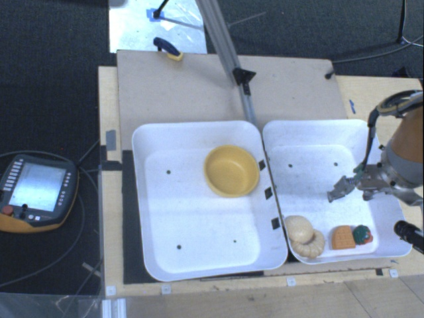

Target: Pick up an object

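Note:
A yellow bowl point(231, 170) sits upright in the left bin point(159, 244), near its upper right corner. In the right bin point(311, 138), a cream bun-like toy point(303, 235) lies at the front left corner, and an orange toy with a green end point(350, 236) lies beside it to the right. My gripper point(340, 189) hangs over the right bin's middle right, above and apart from the orange toy. Nothing shows between its fingers.
A metal pole point(222, 35) slants down from the top to the bins' far edge. A teach pendant point(36, 192) lies on the floor at the left. A black clip with a yellow tip point(167, 48) rests at the board's far left corner.

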You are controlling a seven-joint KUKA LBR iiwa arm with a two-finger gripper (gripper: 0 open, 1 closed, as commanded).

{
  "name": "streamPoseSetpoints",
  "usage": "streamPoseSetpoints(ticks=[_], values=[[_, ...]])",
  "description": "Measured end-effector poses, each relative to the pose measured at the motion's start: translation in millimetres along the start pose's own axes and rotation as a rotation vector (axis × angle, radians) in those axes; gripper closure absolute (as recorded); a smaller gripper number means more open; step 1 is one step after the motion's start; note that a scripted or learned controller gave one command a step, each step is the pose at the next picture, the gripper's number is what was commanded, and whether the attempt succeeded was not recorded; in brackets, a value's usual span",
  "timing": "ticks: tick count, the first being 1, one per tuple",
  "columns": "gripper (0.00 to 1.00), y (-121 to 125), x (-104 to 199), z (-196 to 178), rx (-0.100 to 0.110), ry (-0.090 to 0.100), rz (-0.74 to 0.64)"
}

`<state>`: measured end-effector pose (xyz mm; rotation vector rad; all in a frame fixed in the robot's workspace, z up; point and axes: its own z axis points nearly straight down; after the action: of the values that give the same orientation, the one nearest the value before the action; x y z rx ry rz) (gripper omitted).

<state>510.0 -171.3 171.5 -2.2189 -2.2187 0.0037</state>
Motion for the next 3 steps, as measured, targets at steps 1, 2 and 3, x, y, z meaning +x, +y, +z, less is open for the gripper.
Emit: streamPoseSetpoints(ticks=[1, 2, 3], values=[[0.0, -9.1, 0.0, 57.9, 0.0, 0.0, 0.0], [0.0, -9.3, 0.2, 82.2, -0.003, -0.001, 0.0], [1.0, -8.6, -0.1, 70.8, -0.006, -0.001, 0.0]])
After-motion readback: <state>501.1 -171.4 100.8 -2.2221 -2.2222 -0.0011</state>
